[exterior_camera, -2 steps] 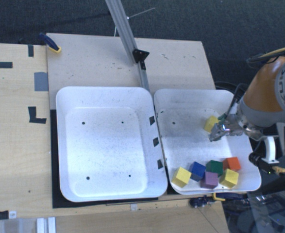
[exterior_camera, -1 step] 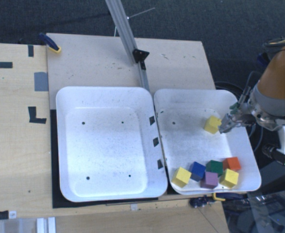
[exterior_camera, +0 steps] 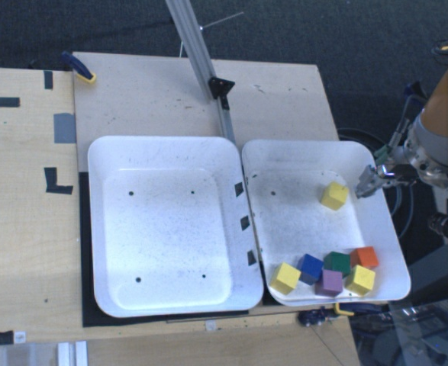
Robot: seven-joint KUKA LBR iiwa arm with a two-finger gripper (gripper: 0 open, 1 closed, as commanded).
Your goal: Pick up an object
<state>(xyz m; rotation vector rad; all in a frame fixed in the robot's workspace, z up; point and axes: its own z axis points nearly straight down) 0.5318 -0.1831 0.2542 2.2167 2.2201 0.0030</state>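
A pale wooden bench fills the middle, with scuffs and small dark marks. At nine o'clock lies a lighter board bearing grey and black tape pieces. Dark blue-grey carpet covers the floor from ten to two o'clock. A slanted metal pole crosses at twelve o'clock.
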